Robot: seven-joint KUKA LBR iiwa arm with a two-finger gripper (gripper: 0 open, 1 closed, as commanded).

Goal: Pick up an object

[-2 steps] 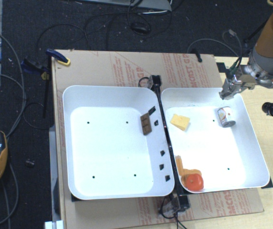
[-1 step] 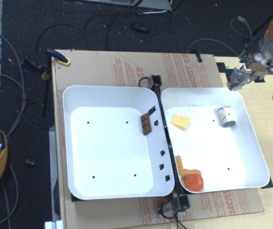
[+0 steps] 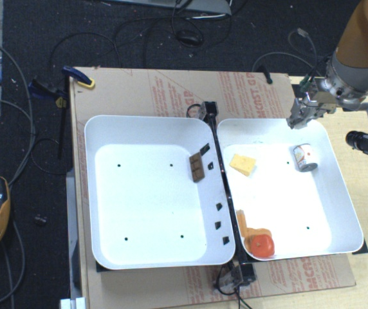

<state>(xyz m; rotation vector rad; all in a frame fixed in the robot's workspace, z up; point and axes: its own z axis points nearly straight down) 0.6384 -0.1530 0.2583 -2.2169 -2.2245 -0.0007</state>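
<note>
Since the claw (image 3: 298, 119) hangs over the far rim of the right bin (image 3: 345, 201), empty as far as the view shows, the nearest candidate is the small can (image 3: 305, 157), lying on its side just beside the claw and a little nearer the camera. Whether the claw is set wide or narrow I cannot tell.

The can looks like a stiff, light cylinder, white with a red label. Its smooth round wall will probably roll or slip, so a hold across the middle of the barrel, square to its axis, seems safest.

Further from the claw, toward the bins' shared wall, lies a yellow wedge (image 3: 242, 165), matte and flat-faced. It is possibly foam or plastic and should be easy to pinch on opposite faces.

Beyond it, just across the wall in the left bin (image 3: 107, 192), leans a brown block (image 3: 197, 167), narrow and rigid-looking.

Farthest from the claw, in the right bin's near corner, a glossy red ball (image 3: 260, 244) touches an orange piece (image 3: 245, 224). Being round and slick, the ball is likely to squirt out.
</note>
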